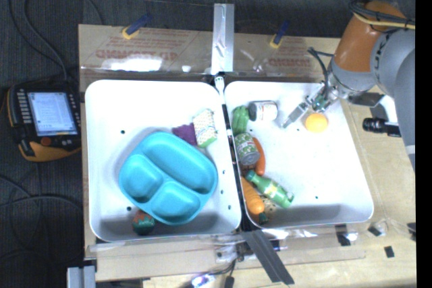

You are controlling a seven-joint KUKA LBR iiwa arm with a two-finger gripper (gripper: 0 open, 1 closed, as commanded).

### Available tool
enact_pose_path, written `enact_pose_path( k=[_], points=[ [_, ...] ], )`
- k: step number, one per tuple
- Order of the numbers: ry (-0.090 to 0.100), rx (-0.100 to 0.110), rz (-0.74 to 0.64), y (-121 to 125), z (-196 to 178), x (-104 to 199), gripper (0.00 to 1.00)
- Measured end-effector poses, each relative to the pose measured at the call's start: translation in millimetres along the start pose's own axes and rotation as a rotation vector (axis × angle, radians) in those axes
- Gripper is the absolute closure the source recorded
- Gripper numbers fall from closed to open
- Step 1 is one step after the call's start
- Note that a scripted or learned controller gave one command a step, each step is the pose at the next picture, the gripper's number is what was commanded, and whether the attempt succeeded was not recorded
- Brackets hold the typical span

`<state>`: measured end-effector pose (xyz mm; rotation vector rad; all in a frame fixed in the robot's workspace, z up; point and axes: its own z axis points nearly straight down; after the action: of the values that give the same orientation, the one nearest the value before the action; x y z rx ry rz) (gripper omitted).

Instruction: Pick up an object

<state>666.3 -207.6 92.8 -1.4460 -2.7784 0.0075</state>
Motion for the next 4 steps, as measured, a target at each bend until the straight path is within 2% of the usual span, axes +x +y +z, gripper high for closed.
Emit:
enact_pose_path(
  k=[1,2,3,4],
  points=[
    [-0.013,-0.008,-0.239,-6,-70,-12,0.00],
    [0.000,-0.007,-0.182,-10,-2,-8,0.00],
    [-0.013,-0.008,-0.412,-10,-60,-11,0.00],
    [-0.014,-0.007,-0.657,-14,-86,-8,0.00]
  ],
)
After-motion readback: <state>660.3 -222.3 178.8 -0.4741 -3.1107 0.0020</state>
